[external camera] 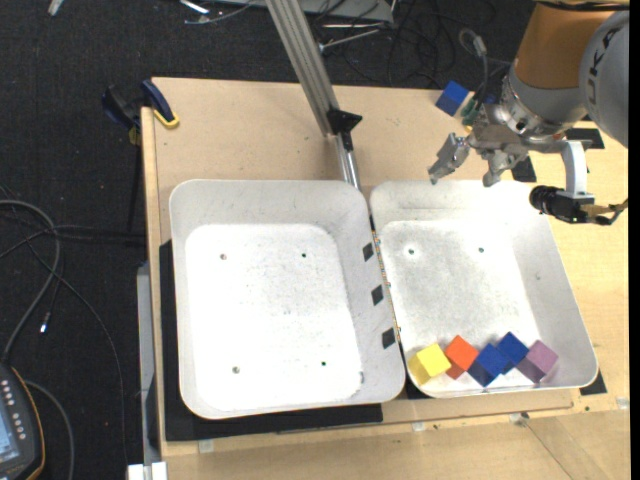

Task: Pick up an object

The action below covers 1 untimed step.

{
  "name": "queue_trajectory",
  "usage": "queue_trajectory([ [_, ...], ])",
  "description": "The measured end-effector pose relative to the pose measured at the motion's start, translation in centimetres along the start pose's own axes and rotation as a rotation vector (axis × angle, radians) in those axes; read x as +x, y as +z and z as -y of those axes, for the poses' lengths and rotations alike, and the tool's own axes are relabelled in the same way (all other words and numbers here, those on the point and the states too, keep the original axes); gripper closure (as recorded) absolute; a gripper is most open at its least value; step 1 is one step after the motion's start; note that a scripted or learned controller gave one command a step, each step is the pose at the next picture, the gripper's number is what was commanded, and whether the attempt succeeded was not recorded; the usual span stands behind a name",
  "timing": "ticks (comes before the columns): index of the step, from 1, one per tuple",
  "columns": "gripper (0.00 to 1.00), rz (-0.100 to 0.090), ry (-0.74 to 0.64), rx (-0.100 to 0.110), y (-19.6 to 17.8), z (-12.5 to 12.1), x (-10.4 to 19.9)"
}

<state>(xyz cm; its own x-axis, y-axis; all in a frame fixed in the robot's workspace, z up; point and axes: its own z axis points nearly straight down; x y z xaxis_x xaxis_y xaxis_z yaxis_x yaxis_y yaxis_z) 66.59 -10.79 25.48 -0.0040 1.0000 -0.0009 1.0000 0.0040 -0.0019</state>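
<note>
With the jaws (468,168) spread and empty above the far rim of the right bin (560,268), the cubes (485,358) lie packed against its near wall, so a descent there may strike the wall or wedge between touching cubes.

We see two white bins (270,208) faintly speckled grey on a tan bench (250,128), with yellow (431,362), orange (461,354), blue (499,357) and purple (540,360) blocks (all in the right bin), under a grey arm (570,58) banded orange.
</note>
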Motion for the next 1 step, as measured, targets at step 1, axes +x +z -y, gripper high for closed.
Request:
queue_trajectory([
  [1,0.00,-0.003,0.006,0.007,6.27,10.06,2.25],
])
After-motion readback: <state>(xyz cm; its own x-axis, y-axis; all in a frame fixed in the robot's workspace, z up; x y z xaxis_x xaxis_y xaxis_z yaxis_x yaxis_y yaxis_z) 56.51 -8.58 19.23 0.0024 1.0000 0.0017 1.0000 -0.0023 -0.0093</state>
